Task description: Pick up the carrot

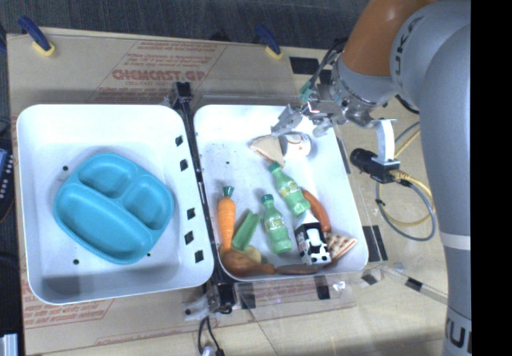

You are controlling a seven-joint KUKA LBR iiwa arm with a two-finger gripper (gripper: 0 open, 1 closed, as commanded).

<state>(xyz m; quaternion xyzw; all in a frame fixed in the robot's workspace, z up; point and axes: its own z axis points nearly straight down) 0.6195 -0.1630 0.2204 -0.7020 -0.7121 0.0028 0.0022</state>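
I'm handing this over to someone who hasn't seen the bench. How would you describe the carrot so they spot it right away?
Look in the right-hand bin, not the one holding the blue plate. Go to its left wall near the front, where the carrot lies lengthwise, leaf end pointing away from the front. It is plain orange with a small green top, and a green vegetable lies just to its right.

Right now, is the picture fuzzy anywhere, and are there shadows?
Camera view: the carrot looks fairly sharp; the end effector is a bit blurry; soft shadows lie along the left bin's lower edge and beside the blue plate.
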